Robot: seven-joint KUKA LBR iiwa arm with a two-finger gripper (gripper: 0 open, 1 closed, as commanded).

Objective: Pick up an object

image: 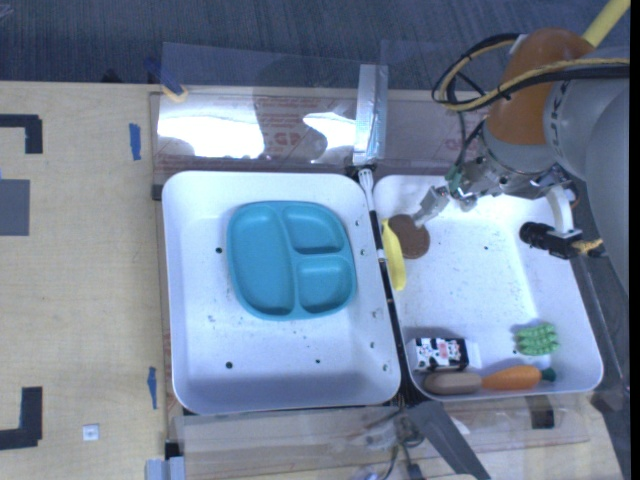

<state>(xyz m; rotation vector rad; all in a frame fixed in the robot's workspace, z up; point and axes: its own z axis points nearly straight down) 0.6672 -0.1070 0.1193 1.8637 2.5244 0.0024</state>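
Blue divided plate (292,259), one carrot (512,376), two bins (190,358)

Two white bins (190,368) sit side by side. The left one holds one blue divided plate (291,259). The right one holds one banana (394,256), one brown disc (409,238), one black-and-white carton (440,352), one sausage-like piece (452,383), one carrot (512,376) and one green vegetable (537,340).
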